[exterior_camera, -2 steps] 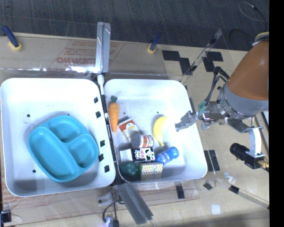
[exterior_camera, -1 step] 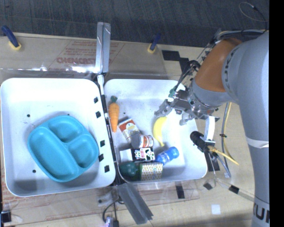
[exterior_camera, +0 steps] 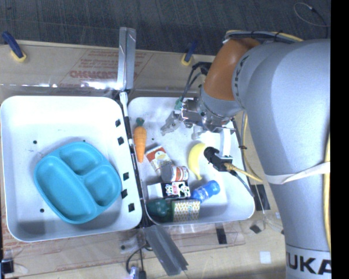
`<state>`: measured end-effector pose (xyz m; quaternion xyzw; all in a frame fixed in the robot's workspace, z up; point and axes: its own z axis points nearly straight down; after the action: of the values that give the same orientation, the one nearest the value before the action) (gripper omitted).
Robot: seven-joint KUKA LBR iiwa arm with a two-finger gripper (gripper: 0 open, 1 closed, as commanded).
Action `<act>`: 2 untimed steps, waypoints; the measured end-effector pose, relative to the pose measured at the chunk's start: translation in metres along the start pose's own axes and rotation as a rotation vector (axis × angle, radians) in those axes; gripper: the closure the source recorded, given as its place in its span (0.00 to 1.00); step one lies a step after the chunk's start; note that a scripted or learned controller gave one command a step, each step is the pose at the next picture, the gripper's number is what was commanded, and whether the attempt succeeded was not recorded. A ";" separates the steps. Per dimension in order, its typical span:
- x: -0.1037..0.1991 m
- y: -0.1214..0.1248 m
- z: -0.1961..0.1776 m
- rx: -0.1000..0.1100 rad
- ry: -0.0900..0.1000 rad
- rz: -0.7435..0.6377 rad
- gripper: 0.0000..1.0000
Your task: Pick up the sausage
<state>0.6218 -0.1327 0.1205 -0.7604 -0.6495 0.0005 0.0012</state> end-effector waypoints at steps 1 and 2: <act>0.015 0.033 0.002 -0.001 -0.001 -0.056 0.00; 0.033 -0.026 0.026 -0.008 -0.007 -0.298 0.00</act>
<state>0.6013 -0.0965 0.0947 -0.6554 -0.7552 0.0004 -0.0042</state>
